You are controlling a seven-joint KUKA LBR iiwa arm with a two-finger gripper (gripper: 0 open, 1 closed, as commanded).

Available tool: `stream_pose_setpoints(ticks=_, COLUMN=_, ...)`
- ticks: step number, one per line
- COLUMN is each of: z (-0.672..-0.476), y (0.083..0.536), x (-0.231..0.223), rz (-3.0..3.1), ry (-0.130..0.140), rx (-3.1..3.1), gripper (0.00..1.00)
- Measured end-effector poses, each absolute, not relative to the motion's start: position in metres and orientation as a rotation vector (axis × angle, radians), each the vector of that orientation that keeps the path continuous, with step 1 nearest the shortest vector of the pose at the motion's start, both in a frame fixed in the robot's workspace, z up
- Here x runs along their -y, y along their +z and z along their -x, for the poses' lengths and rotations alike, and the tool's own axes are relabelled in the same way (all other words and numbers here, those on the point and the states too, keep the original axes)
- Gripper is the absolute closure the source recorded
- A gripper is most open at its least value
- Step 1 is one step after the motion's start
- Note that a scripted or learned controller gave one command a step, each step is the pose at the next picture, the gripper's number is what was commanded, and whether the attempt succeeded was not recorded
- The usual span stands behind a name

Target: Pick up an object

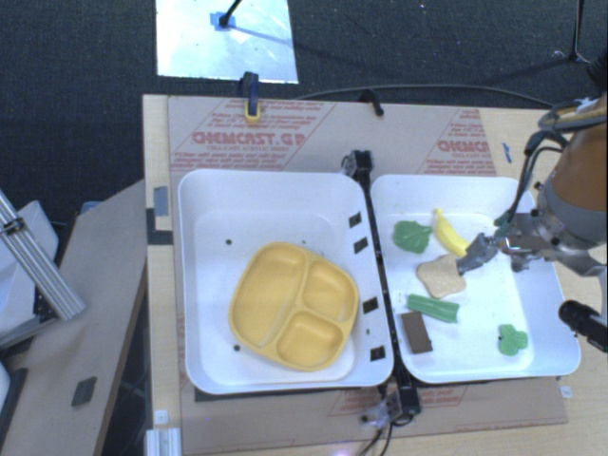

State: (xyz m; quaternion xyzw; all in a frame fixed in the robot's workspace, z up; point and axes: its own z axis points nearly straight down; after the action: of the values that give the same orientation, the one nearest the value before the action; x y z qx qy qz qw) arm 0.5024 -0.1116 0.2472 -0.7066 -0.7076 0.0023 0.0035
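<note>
**Hand poised over the right bin's beige piece**

Clutter lies nearest the camera in the right bin (546, 364): a small green floret-shaped piece (512, 340) sits toward the near right corner, and a brown rectangular block (415, 332) lies by the near left wall. Just beyond the block rests a long green piece (433, 307), lying crosswise. In the left bin (204, 255), a yellow divided tray (294, 304) with three compartments sits at a tilt toward the near side.

Farther back in the right bin, a beige slice-shaped piece (440, 275) lies just beyond the long green piece. The hand (474, 254) reaches in from the right, its dark tip at the beige piece's right edge; whether its fingers are parted or closed cannot be told, and nothing is seen held between them. Beyond, a yellow banana (449, 233) lies slantwise, beside a green leafy piece (411, 236). The surface (285, 131) stretches past both bins, bearing a printed sheet.
</note>
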Motion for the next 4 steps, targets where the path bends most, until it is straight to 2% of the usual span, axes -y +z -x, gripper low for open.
stream_pose_setpoints(ticks=1, z=-0.504, y=0.252, x=0.112, rz=2.218, ry=-0.002, rx=2.227, gripper=0.0)
stream_pose_setpoints(ticks=4, z=-0.495, y=0.085, x=0.109, rz=2.218, ry=0.001, rx=2.221, gripper=0.0)
